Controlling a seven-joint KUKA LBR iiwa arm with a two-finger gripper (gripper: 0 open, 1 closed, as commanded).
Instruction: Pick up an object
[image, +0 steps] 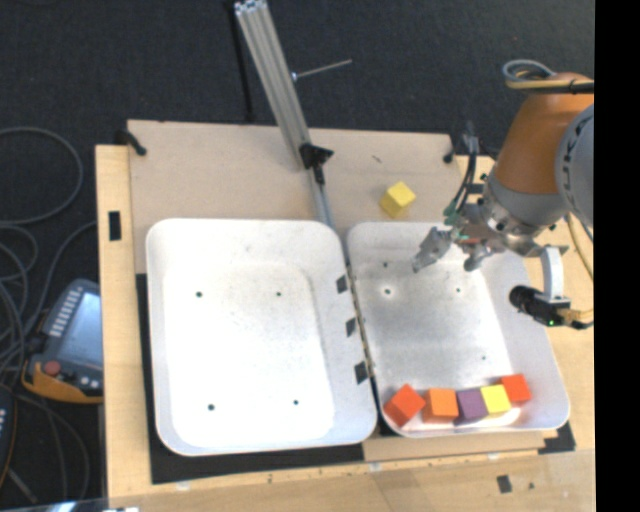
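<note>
Reaching in from the right, the arm is hanging its gripper over the far end of the right-hand bin, with the orange band sitting above the grey wrist. The two fingers are pointing down and spreading apart, with nothing showing between them. The arm's upper part is running out of the picture at the right, and the wrist is covering the bin's far right corner.

Just beyond the gripper, on the bare bench outside the bin, a yellow cube is lying alone. Well apart from the gripper, along the bin's near wall, five blocks are sitting in a row whose long axis is running left to right: a red-orange block, an orange block, a purple block, a yellow block and a red block, each touching the next. Whether they are resting flat or leaning on the wall is hard to tell. To the gripper's left the other white bin is lying beside the first.
</note>
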